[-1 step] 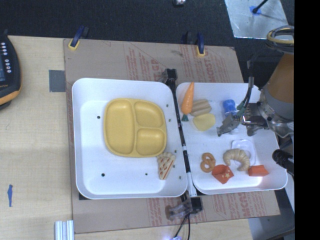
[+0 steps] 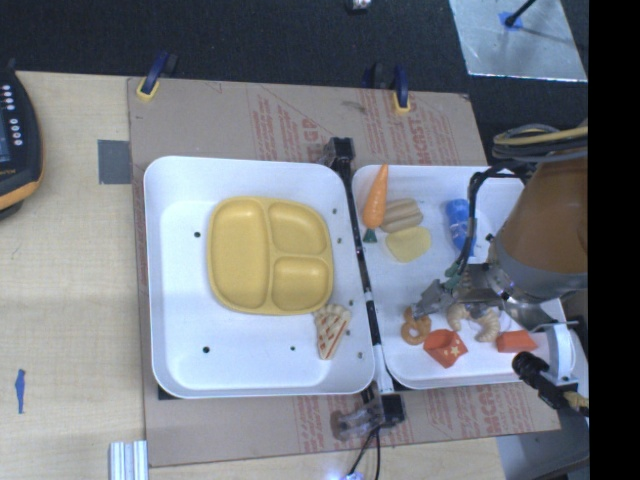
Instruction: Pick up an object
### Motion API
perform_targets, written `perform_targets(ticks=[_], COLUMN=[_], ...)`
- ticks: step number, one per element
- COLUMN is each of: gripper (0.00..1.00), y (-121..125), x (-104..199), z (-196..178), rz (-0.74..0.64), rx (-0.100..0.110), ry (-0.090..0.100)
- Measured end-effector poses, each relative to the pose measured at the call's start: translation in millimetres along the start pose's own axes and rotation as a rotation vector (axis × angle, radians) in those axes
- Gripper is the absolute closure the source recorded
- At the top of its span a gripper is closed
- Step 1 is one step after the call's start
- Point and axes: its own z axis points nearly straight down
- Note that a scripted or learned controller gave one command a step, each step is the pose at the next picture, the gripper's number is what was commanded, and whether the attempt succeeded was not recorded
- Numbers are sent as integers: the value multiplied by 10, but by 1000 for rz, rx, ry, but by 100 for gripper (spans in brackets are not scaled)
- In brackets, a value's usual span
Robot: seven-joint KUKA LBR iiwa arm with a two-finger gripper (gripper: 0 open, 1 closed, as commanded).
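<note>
Over the right bin (image 2: 400, 373), the gripper (image 2: 447, 294) is hovering, jaw state impossible to tell; a pretzel (image 2: 415, 329) and red block (image 2: 445, 348) are lying just below it.

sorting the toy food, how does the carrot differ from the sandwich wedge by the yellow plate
The carrot is orange, long and tapered, and lies in the right bin. The sandwich wedge is a pale, striped triangle in the left bin, beside the yellow divided plate. Both lie close to the divide between the bins.
</note>
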Motion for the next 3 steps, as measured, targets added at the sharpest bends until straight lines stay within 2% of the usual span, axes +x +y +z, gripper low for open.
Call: perform_targets(ticks=[1,2,3], gripper=[0,100,0], y=[74,70,71], x=[8,-8,-7], z=[621,496,499], rz=[0,0,0], rx=[-5,-7,-8], ry=[-1,-3,-3])
